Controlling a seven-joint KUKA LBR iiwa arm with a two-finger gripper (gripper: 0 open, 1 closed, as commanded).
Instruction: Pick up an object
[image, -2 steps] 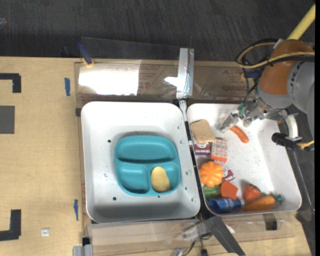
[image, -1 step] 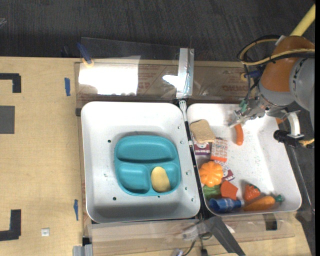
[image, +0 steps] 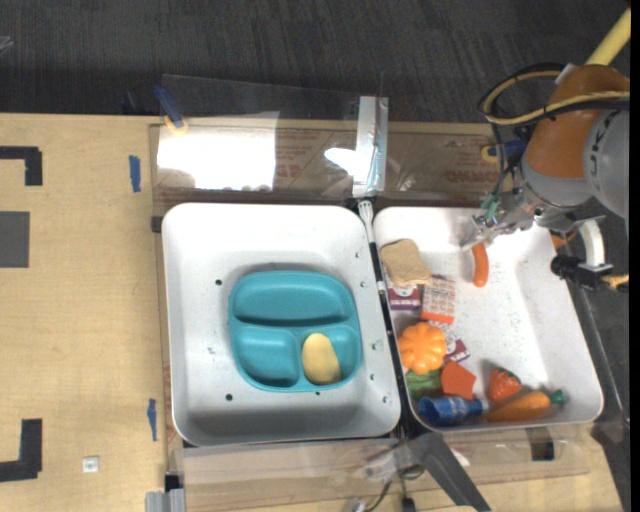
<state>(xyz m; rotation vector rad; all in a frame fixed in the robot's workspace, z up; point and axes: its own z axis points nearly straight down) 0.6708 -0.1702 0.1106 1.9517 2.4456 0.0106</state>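
A small orange sausage-shaped toy (image: 480, 265) hangs upright at the claw (image: 487, 226), pinched by its top end, near the right bin (image: 585, 390)'s far corner. It looks light, smooth and slippery; gripping mid-length would likely hold better.

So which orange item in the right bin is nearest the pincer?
The small orange stick, directly below the pincer near the bin's far end; the orange pumpkin and carrot lie far nearer the camera.
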